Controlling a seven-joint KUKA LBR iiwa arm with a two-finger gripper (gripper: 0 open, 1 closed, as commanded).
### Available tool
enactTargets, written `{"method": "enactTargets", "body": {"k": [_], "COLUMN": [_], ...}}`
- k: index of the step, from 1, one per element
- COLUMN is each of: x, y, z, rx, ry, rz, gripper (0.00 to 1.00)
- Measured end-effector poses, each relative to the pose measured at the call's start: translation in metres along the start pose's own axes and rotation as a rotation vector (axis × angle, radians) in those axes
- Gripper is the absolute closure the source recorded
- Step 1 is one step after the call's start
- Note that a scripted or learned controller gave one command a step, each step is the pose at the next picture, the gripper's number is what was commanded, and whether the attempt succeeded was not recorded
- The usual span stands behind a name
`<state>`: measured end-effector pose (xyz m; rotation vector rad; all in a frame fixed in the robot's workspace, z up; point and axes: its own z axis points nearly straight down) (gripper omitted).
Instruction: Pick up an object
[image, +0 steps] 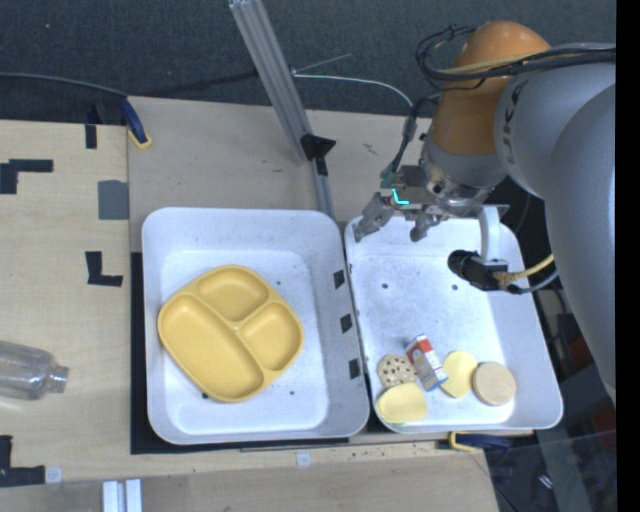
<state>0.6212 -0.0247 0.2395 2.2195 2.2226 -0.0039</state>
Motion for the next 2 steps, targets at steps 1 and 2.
{"method": "enactTargets", "body": {"k": [1, 2], "x": [-0.054, 0.011], "y": [0.018, 0.046], "z": [0.055, 0.051], "rx": [0.005, -0.002], "ry": [-0.001, 0.004], "rz": [0.005, -0.006], "gripper": [0.0, 0.0]}}
